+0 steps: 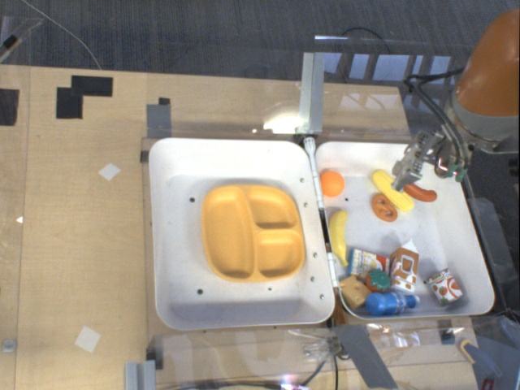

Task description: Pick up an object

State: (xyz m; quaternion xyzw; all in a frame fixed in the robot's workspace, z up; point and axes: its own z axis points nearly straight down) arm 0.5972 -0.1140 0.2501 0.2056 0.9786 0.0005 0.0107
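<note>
Pale wood surface (pixel 73 242) carries two white bins side by side. Along the right bin's (pixel 475 254) near edge lie a blue bottle (pixel 390 303), small cartons (pixel 404 268) and a banana (pixel 337 232). The left bin (pixel 175 299) holds a yellow divided tray (pixel 252 231). Farther back sit an orange ball (pixel 331 183), a pretzel-like ring (pixel 385 208), a yellow piece (pixel 392 190) and a red sausage (pixel 420 192). The tool (pixel 409 169) hangs at that bin's far right corner, just over the yellow piece; whether it is spread or pressed together I cannot tell.

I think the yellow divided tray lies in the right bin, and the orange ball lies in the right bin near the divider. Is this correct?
Not quite. The yellow divided tray lies in the left bin, not the right one. The orange ball does lie in the right bin near the divider. The camera view shows both.
</note>
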